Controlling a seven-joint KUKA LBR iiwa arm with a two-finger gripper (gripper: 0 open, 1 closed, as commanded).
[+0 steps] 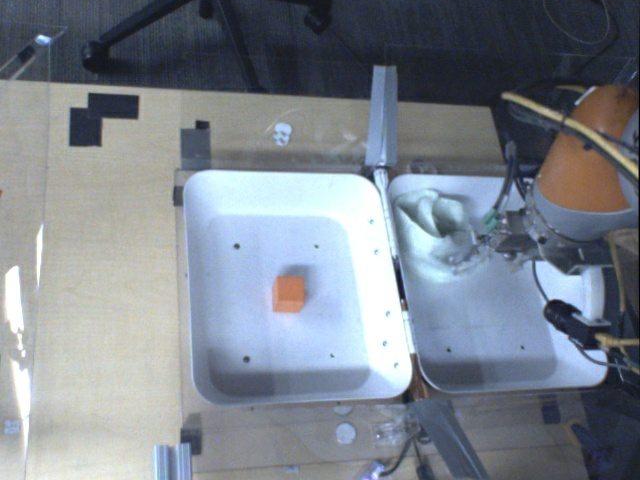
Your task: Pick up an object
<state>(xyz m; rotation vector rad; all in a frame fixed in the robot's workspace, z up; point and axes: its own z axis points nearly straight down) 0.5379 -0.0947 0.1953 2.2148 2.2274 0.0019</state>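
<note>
- We see the big grey robot arm with the orange band (590, 158) reaching in over the right shallow white plastic bin (500, 338). It is far from the only clear target, so a grab made here may catch nothing.
- The left shallow white plastic bin (215, 268) holds the thing we would pick up. It sits well apart from the arm, and the raised edge between the bins could bump the arm on the way across.
- A pale, crumpled, soft-looking lump (432, 216) lies near the top left of the right bin, just beside the two-finger gripper (470, 253). We cannot tell what it is. If it is soft, it may slip or bunch up.
- The gripper is blurry and small here, so we cannot tell its state, and we see nothing held in it.
- The small orange cube (289, 294) rests alone near the middle of the left bin. It is little, so we think a grab that is a bit off could push it away.
</note>
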